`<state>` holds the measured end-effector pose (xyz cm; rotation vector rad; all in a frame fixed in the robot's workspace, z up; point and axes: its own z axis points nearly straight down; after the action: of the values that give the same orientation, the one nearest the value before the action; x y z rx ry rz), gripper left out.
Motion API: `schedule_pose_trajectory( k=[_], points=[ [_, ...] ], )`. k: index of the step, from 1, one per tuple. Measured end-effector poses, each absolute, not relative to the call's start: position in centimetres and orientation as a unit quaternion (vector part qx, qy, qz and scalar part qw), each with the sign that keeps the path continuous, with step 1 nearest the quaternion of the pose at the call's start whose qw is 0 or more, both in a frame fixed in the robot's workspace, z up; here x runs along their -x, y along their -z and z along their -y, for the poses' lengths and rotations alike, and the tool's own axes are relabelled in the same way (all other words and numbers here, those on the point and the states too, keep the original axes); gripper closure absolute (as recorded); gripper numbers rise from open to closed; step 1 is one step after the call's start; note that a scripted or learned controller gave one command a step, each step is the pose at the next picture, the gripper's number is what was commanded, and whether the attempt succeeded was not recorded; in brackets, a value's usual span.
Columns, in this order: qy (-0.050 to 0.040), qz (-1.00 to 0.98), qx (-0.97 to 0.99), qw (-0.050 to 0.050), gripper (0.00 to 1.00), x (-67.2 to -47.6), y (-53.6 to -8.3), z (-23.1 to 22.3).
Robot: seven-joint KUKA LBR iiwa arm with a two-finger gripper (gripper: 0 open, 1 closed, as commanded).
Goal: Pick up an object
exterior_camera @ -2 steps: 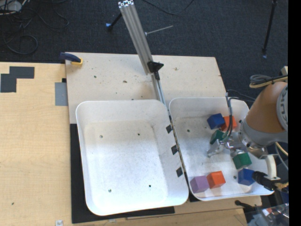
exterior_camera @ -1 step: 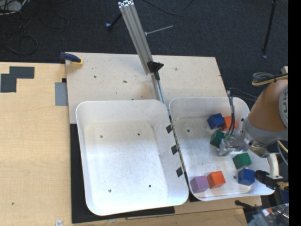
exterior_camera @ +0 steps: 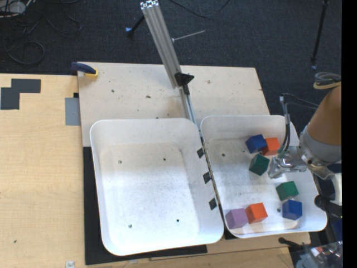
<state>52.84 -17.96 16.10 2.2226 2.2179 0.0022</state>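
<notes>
1. Dark carpet strewn with cables lies behind the pale wooden worktop (exterior_camera: 167, 88), which carries two shallow white bins side by side; a slanted aluminium bar (exterior_camera: 164, 43) rises over the seam between them.

2. Progress: judging by how things lie, the pick is not yet done. Every block rests on the floor of the right bin (exterior_camera: 234, 135), and nothing is seen lifted.

3. The arm (exterior_camera: 326, 130) reaches in from the right, and its gripper (exterior_camera: 277, 166) sits low inside the right bin, just beside the dark green block (exterior_camera: 259, 164). Whether the jaws are apart or together I cannot tell, since the metal tip is small and blurred.

4. What is left, by my reading: close on a block and raise it. The dark green block looks the likeliest target.

5. Right bin contents: a blue block (exterior_camera: 255, 143) touching an orange block (exterior_camera: 271, 146) near the far wall, the dark green block just below them, a green block (exterior_camera: 286, 190) and another blue block (exterior_camera: 292, 209) towards the right, and a purple block (exterior_camera: 236, 218) touching an orange block (exterior_camera: 256, 212) at the near edge.

6. Left bin (exterior_camera: 111, 133): only dark specks show on its floor.
</notes>
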Motion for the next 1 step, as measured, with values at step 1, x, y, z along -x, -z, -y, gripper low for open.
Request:
schedule_pose_trajectory(
  k=[1],
  points=[
    [-0.0005, -0.707, -0.707, 0.001, 1.00, -52.33, -20.50, 17.88]
  ],
)
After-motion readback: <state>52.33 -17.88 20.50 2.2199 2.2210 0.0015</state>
